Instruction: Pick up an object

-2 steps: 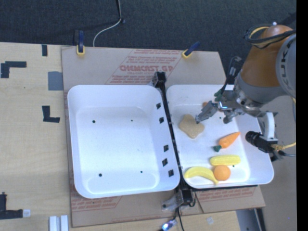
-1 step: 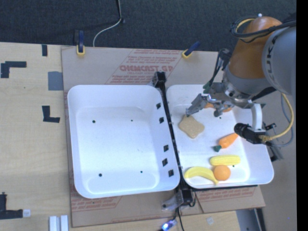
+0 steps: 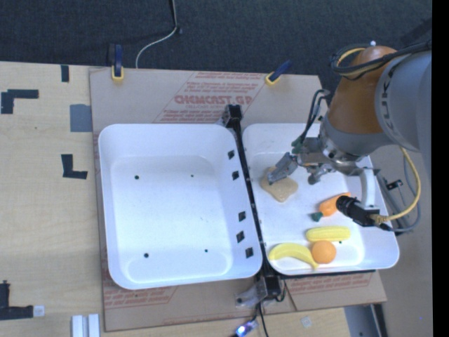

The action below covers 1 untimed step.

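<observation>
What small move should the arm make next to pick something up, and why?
Probably a short descent onto the tan piece. The gripper sits open just above it in the right bin, one finger at its upper edge, and nothing is between the fingers. The carrot, corn, banana and orange lie farther off.

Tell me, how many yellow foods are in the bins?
2. A banana lies at the near edge of the right bin, and a corn cob lies just behind it, beside an orange. The arm may hide more.
</observation>
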### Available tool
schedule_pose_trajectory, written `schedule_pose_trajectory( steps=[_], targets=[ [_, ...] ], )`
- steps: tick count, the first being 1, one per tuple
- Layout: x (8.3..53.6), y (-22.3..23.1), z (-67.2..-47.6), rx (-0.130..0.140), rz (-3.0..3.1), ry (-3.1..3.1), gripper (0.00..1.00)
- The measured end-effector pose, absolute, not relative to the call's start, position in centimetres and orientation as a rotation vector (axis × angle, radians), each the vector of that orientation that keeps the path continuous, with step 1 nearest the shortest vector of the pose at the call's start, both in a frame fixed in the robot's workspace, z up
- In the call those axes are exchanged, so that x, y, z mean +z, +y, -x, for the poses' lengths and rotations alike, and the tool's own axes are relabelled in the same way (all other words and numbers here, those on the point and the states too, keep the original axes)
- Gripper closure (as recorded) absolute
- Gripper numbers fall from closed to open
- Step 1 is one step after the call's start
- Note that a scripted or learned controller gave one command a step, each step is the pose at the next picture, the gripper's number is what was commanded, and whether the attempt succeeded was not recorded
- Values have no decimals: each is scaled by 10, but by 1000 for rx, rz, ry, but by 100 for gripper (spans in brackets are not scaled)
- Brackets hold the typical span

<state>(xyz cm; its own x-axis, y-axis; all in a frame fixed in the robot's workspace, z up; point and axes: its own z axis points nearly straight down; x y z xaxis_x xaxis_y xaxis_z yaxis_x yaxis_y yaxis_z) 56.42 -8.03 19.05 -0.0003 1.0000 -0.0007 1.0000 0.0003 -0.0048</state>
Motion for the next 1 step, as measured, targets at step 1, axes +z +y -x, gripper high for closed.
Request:
schedule_pose_trajectory(
  steps=[1],
  targets=[
    [183,-8,-573,0,2210,-2228,0]
  ],
)
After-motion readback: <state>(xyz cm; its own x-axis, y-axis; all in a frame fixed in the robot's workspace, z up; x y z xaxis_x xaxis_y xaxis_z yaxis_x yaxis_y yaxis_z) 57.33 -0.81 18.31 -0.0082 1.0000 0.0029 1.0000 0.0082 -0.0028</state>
